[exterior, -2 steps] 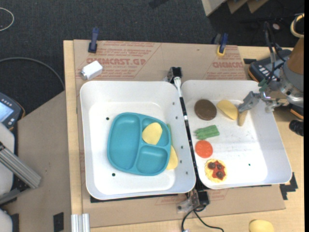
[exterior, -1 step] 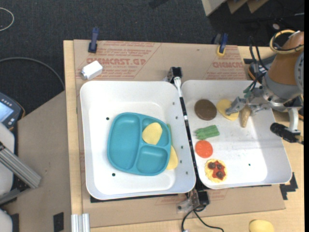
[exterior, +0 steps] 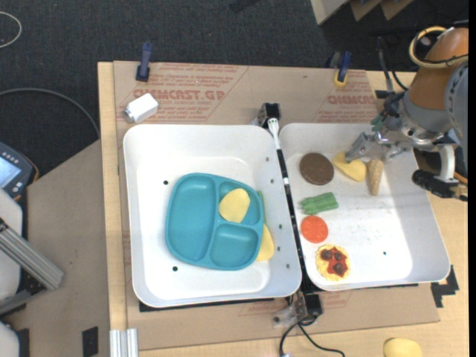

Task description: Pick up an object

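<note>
Yellow wedge (exterior: 352, 169), likely a light, stiff toy food best pinched across its narrow sides, lay near the right bin's (exterior: 424, 229) far edge between the brown disc (exterior: 317, 168) and tan stick (exterior: 374, 175), with the gripper (exterior: 375, 149) just above, its jaws' state unclear.

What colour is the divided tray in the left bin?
Teal blue, seen clearly in the camera view: the tray.

Right bin's (exterior: 416, 222) right half lies open; toy foods (exterior: 320, 203) crowd its left.
</note>
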Robot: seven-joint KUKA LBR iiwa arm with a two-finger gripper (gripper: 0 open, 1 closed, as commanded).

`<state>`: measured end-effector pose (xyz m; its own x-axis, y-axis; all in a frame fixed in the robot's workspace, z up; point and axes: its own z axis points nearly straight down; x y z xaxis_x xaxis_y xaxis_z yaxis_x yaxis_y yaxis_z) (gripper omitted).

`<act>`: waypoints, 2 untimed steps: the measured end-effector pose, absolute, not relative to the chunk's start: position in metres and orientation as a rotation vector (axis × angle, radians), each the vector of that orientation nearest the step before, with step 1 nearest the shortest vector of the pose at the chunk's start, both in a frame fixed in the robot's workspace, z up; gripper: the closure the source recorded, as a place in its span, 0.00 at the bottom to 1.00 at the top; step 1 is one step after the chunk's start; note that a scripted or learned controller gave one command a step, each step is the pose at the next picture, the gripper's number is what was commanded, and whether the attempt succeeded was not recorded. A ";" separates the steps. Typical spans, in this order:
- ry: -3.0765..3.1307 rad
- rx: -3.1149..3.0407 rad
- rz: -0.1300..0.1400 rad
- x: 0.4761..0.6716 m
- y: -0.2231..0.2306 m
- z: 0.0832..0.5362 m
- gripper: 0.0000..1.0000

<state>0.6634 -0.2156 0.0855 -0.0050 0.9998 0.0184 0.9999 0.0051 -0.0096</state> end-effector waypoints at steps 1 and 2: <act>-2.230 -2.215 -0.010 0.665 -0.219 0.098 1.00; -2.216 -2.222 0.002 0.604 -0.224 0.086 1.00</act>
